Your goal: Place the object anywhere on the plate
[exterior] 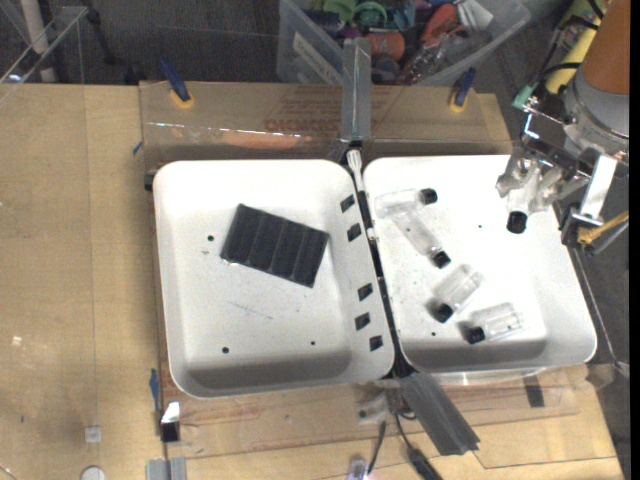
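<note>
A black ridged rectangular plate [275, 245] lies flat in the left bin [180, 298], turned at a slight angle. My gripper [527, 190] hangs over the far right part of the right bin [560, 298]. A clear vial with a black cap [516, 221] sits between its fingers, cap pointing down, lifted off the bin floor. The gripper is far to the right of the plate, across the divider between the bins.
Several more clear vials with black caps lie in the right bin: one [404, 204] near its back left, one [424, 242] below it, others [455, 290] toward the front. A tub of colourful toys [400, 13] stands behind the bins.
</note>
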